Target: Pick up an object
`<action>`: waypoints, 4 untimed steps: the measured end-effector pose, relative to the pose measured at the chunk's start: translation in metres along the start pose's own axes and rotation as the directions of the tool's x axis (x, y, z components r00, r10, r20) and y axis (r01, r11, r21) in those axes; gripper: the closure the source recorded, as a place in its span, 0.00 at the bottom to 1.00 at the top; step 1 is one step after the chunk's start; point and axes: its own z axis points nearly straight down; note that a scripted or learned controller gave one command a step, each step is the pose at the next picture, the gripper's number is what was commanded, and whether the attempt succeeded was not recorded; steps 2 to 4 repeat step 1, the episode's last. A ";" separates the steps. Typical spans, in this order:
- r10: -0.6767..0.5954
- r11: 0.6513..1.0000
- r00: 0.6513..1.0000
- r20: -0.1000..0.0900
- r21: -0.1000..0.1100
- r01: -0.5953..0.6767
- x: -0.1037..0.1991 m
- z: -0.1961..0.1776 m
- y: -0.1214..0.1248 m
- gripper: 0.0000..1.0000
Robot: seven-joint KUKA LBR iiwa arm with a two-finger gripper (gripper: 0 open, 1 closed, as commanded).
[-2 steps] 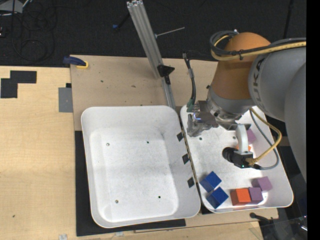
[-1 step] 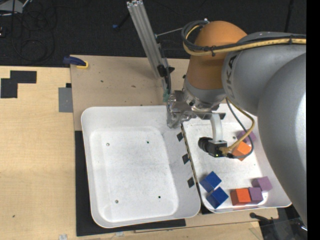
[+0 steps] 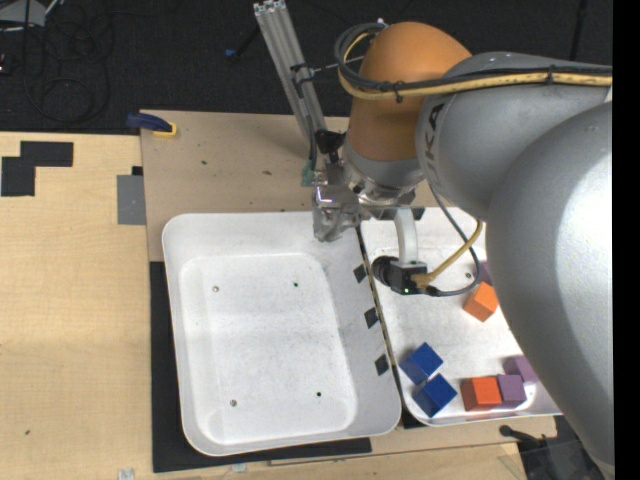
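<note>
My gripper (image 3: 329,220) hangs below the orange wrist band, over the far rim where the two bins meet. Nothing can be seen held in it. The blocks lie in the right bin (image 3: 445,328). An orange block (image 3: 481,302) rests near the arm's cable. Two blue blocks (image 3: 423,360) (image 3: 436,395) sit close together toward the front. An orange-red block (image 3: 484,392) and a purple block (image 3: 512,389) lie side by side at the front edge, with another purple block (image 3: 520,368) just behind them. All of them are well to the front and right of the gripper.
The left bin (image 3: 185,243) is a shallow white tray with small dark specks on its floor. A slanted metal rail (image 3: 290,58) rises behind the gripper. The arm's grey body hides the right bin's far right side. Wooden bench surrounds the bins.
</note>
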 end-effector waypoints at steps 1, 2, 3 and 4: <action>-0.005 1.000 1.000 0.002 0.003 0.005 0.001 0.000 -0.001 0.00; -0.005 1.000 1.000 0.002 0.003 0.005 0.001 0.000 -0.001 0.00; -0.005 1.000 1.000 0.002 0.003 0.005 0.001 0.000 -0.001 0.00; -0.005 1.000 1.000 0.002 0.003 0.005 0.001 0.000 -0.001 0.00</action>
